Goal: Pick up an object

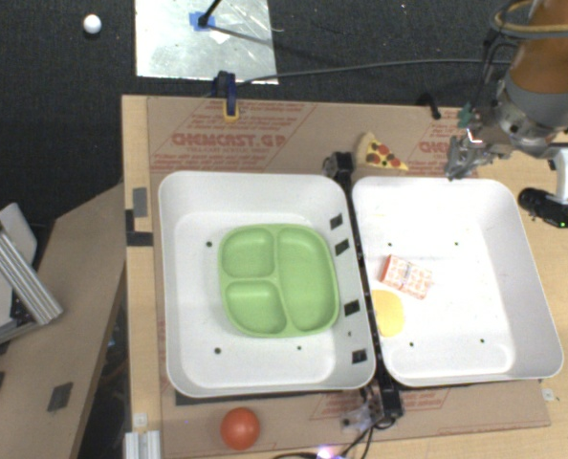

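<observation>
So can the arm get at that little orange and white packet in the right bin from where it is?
Probably yes: the packet lies flat on open bin floor, nothing over it, with only the yellow piece beside it.

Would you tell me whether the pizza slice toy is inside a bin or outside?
Outside: the pizza slice toy lies on the cardboard just beyond the right bin rim's far-left corner.

We can read red block lettering on the brown cardboard sheet (pixel 265 127) under the two bins: "CHEMCAST GP" runs across its upper left part, just above the left bin. A second run of the same red print sits on the upper right of the cardboard, but we make out only a few letters there. More red print shows along the lower edge, too cut off to read. The small pink and white packet (pixel 404 275) bears markings too small for us to read.
</observation>
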Controlling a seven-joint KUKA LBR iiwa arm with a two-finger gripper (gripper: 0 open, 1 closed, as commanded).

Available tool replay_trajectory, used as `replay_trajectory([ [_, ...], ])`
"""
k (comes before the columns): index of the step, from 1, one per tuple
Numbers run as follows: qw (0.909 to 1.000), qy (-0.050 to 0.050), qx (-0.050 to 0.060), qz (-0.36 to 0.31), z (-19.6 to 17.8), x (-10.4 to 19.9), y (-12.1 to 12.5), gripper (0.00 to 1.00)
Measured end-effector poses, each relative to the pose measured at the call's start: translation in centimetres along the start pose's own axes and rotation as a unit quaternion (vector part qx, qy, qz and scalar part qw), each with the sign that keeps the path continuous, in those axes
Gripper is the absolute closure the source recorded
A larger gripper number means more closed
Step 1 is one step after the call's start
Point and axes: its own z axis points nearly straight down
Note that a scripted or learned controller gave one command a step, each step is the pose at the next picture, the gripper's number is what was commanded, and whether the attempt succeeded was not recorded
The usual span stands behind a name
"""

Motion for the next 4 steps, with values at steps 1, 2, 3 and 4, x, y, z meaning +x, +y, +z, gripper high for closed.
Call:
replay_trajectory([
  [1,1.0000,0.001,0.002,-0.001,-0.4,4.9,-1.2,1.00],
  [2,1.0000,0.001,0.003,-0.001,-0.2,10.4,-1.4,1.00],
  [3,1.0000,0.001,0.003,0.000,-0.1,14.9,-2.1,1.00],
  [4,1.0000,0.001,0.004,-0.001,0.8,20.5,-4.1,1.00],
])
